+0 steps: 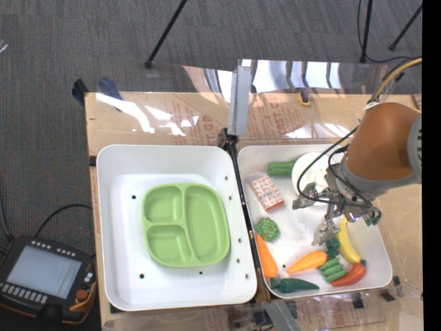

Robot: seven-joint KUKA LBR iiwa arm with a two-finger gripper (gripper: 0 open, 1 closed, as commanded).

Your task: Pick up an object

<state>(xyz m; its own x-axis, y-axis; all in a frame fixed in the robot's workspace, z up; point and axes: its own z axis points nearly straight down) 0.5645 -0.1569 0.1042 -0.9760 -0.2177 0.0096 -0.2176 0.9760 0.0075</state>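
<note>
While the arm [386,143] reaches in from the right over the right bin [383,250], its gripper [324,216] hangs low above the bin floor with its two thin fingers [320,234] spread apart and nothing between them; one finger points left toward the bin's middle, the other points down toward the cluster of toy food at the near right corner. Just beside the lower finger lie a yellow banana [348,245] and a small dark green piece [333,248]; a little nearer to the front edge sit an orange carrot-like piece [307,261], green pea pods [333,270] and a red-orange pepper [351,275], all crowded together and touching or nearly so; a dark green vegetable [295,285] lies along the front wall. Left of the gripper, apart from it, a small red-and-white box [267,192] lies tilted on the floor, with a green broccoli head [268,229] below it and an orange carrot [266,256] against the left wall; a green cucumber [280,168] rests near the far wall, next to a white plate [308,171] that the wrist and black cables partly hide. Across the divider, the left bin [117,178] holds a light green three-compartment tray [186,224]; a teach pendant [45,278] sits on the floor at the lower left.
</note>
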